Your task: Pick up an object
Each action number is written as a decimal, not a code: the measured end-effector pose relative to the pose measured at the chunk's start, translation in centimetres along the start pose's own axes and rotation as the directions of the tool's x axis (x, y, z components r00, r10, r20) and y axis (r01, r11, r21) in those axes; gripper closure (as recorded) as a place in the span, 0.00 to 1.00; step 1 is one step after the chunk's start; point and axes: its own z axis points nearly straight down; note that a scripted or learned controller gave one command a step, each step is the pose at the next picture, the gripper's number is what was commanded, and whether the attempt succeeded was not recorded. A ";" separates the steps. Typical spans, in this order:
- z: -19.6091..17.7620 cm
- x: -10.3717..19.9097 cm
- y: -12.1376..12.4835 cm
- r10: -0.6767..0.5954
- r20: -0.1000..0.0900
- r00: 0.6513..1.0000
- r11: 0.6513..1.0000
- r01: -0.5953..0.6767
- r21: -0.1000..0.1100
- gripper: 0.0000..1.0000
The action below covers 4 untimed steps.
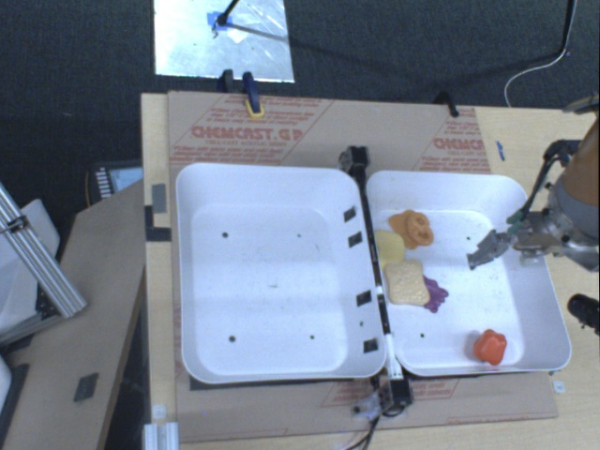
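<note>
The right bin (525, 279) holds several small items. An orange lump (412, 227) lies near its upper left, with a pale yellow piece (388, 247) just below and left of it. A tan bread-like slab (407, 282) sits against the divider, and a small purple thing (436, 294) touches its right side. A red-orange pepper-like piece (489, 346) rests near the front right corner. My gripper (489, 248) hangs over the right half of this bin, pointing left, apart from every item. Nothing shows between its fingers.
The left bin (202, 279) stands beside the right one, joined by a black clipped divider (366, 251). Both rest on a cardboard sheet (309, 125). A shiny metal plate (223, 26) lies beyond the bench. Cables (544, 64) trail at the upper right.
</note>
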 end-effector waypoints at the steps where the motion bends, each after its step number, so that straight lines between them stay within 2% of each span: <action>1: -1.1 0.0 0.1 -0.002 0.000 1.000 1.000 0.002 -0.003 1.00; 2: -12.7 5.0 0.2 -0.007 0.001 1.000 1.000 0.007 -0.013 1.00; 3: -31.4 13.0 -2.3 -0.010 -0.002 1.000 1.000 0.010 -0.021 1.00; 4: -13.7 18.1 -2.9 -0.006 -0.001 1.000 1.000 0.006 0.013 1.00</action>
